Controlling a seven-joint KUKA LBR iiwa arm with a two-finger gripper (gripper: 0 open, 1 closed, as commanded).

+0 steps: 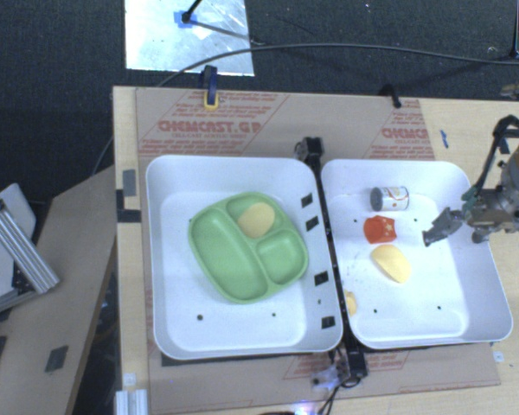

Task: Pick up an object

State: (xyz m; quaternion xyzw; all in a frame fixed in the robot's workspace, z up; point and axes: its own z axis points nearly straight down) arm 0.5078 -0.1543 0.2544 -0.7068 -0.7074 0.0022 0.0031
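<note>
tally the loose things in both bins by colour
yellow: 3, one on the green tray, one big and one small in the right bin
red: 1
silver can: 1
green tray: 1
total: 6

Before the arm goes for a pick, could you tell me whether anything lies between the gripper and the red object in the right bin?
Nothing visible does. The gripper hovers over the right bin, just right of the red object, with bare white floor between them. The small can lies above that line and the yellow object below it.
</note>
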